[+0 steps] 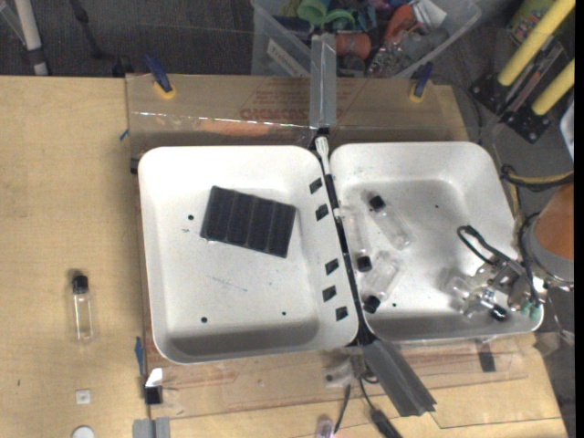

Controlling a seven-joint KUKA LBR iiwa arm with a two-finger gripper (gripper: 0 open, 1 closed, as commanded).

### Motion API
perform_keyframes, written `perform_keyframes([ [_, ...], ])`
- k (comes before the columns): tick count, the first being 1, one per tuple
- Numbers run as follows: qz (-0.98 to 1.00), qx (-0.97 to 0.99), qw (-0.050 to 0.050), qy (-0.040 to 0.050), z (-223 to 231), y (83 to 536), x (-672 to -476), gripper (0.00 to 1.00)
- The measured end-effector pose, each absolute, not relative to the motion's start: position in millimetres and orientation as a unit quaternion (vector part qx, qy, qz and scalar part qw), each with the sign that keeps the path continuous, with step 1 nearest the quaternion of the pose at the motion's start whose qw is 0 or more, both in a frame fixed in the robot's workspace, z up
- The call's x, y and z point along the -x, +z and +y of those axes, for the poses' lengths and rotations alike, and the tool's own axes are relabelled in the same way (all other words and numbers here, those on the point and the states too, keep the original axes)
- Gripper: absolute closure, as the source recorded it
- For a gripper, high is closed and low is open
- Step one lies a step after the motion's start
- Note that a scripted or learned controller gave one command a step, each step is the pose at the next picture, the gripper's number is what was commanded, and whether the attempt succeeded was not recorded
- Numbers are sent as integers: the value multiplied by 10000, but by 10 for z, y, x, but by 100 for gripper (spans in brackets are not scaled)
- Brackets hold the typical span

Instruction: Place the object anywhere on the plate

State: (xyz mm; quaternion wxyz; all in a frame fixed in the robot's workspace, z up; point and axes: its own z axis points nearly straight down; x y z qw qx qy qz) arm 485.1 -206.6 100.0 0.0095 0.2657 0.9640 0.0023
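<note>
My hand (497,290) is down in the near right corner of the right white bin (474,167), among clear clutter; I cannot tell what state it is in. The things to lift, small clear plastic vials with black caps (388,222), lie scattered on that bin's floor by the divider, well apart from my hand. The plate, a dark ribbed rectangular slab (249,220), lies flat in the left white bin (182,167). I judge these vials light, stiff and slippery, liable to roll. I would take one across its body near the middle, not by the cap.
</note>
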Motion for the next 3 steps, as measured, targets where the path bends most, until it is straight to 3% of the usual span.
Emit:
perform_keyframes([
  [1,9982,-598,89,23,-2138,898,-4859,100],
  [2,9957,-925,70,47,-2157,892,-4856,100],
  [3,9943,1061,91,20,-2166,894,-4860,100],
])
